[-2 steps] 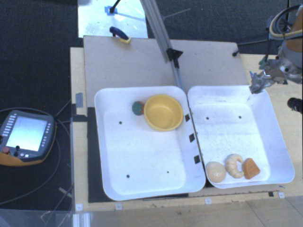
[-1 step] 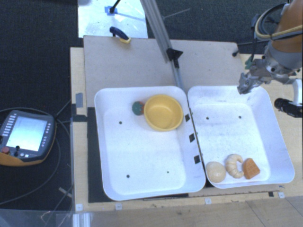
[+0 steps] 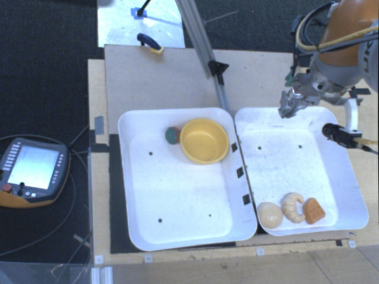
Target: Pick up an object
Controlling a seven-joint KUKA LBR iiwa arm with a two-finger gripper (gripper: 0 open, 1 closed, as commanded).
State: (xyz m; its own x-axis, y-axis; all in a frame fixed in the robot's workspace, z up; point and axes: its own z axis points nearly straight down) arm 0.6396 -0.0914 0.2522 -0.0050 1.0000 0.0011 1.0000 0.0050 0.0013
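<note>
Your grey arm with the orange band reaches in over the far edge of the right-hand white bin, and its two-finger gripper hangs just above that bin's far left corner. From this slanted view you cannot tell how the tool is set, and nothing is visible in it. So judge this as the approach step: no object has been picked yet.

The nearest candidates lie in a row along the near edge of the right-hand bin: a pale cream egg-shaped lump, a beige curled croissant-shaped piece, and an orange wedge-shaped block. They sit touching or just beside one another, well apart from the gripper, so your next move likely calls for travel across the bin toward the near edge, then a descent onto one piece without nudging its neighbours.

In the left-hand white bin, a yellow plastic bowl sits near the far right corner with a small dark green ball touching its left side. A black fitting overhangs the right-hand bin's right edge.
</note>
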